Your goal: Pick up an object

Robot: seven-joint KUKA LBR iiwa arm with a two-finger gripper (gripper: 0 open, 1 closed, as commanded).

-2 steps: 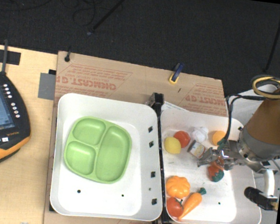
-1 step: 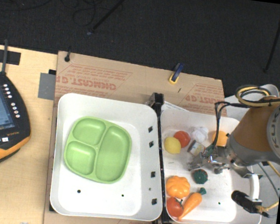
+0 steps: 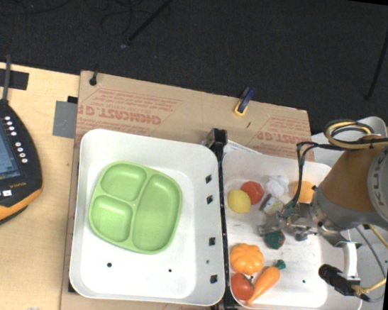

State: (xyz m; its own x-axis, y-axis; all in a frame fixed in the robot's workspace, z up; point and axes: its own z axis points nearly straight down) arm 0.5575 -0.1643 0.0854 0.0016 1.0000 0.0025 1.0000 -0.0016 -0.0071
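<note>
Tabletop carries two white bins. Tool low in right bin, over dark green toy; grip state cannot tell. Nothing seen lifted. Pick pending: grasp, raise left.

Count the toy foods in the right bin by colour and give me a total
Red: 2, the tomato and the red piece
Yellow: 1, the lemon
Orange: 3, the pumpkin, the carrot, the orange ball
Dark green: 1, the green piece
Total: 7
</note>
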